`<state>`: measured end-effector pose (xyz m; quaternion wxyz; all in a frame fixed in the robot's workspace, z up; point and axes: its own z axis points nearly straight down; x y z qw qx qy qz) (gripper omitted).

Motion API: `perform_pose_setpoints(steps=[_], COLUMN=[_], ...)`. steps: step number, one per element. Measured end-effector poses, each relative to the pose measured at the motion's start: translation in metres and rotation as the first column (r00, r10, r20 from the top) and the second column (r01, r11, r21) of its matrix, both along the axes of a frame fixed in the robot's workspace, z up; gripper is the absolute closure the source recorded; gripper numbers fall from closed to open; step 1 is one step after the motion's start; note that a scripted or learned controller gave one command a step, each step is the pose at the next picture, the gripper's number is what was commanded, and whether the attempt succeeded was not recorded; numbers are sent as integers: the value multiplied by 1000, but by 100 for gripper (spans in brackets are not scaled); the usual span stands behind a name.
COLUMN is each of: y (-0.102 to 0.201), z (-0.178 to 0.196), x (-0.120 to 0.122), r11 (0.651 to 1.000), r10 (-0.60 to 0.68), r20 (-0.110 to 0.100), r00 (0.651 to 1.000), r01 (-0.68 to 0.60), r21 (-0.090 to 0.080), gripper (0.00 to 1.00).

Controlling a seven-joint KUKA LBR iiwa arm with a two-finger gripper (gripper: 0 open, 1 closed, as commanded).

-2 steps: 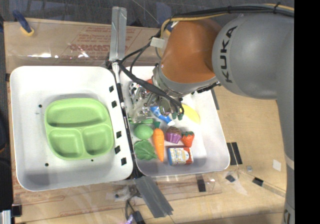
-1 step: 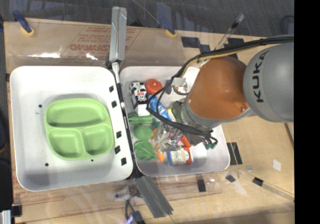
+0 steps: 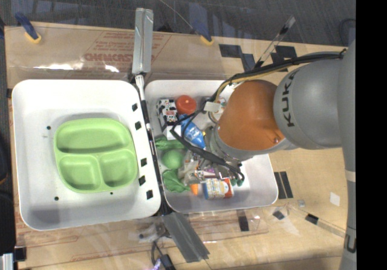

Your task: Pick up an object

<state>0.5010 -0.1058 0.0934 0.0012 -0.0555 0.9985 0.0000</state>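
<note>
The arm reaches down into the cluttered right bin, hiding the gripper's state, while the left bin holds a green tray.

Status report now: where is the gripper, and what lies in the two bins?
Arm low over right bin, wrist covering gripper. Small objects heaped in that bin, none seen held. Green tray alone in left bin.

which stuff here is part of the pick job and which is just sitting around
In the job: right bin, its clutter of small objects such as the orange-capped bottle and green ball, the arm.

Lying about: green divided tray, left bin.
</note>
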Motion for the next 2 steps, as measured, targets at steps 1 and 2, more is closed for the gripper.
perform_pose_setpoints(steps=[1,2], y=[-34,-29], z=[-1,156], x=[12,71], r11=[948,923], r10=[320,384], r20=[1,9], r00=[948,923], r01=[-320,-384], r21=[-2,-9], gripper=[100,100])
